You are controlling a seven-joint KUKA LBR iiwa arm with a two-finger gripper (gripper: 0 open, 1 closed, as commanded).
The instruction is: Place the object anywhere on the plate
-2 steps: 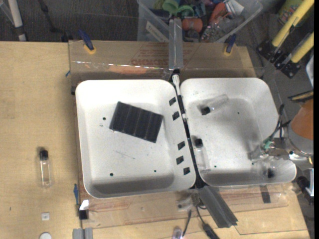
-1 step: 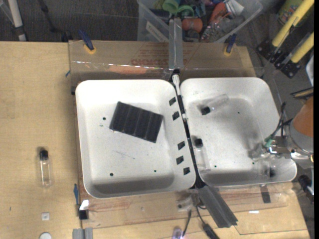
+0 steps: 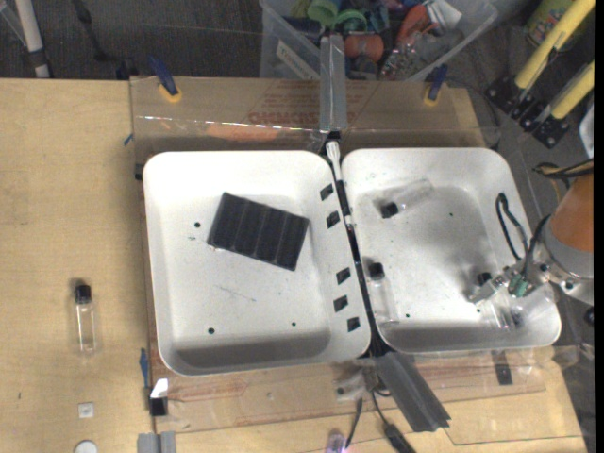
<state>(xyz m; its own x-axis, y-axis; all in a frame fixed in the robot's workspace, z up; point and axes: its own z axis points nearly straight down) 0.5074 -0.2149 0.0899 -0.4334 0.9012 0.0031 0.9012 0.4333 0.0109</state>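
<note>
A crate of bright toys stands beyond the plate, past the bins' far rims, with yellow-handled tools to the crate's right. A clear vial with a black cap lies on the wooden bench, well to the plate's left and a little nearer the camera. Blue clamps hold the board under the bins beyond the plate.

The plate, a dark ribbed rectangle lying flat and turned at a slight slant, sits alone in the left bin. The right bin, to the plate's right across the black-tabbed divider, holds the object. The bin's floor between it and the divider is bare.

The object is small, clear and glassy with a dark end toward the plate, lying on its side; its exact shape is hard to make out.

The gripper is low in the right bin's near right corner, far right of the plate and well apart from the object. Cables clutter it, so I cannot tell whether it is wide or narrow.
</note>
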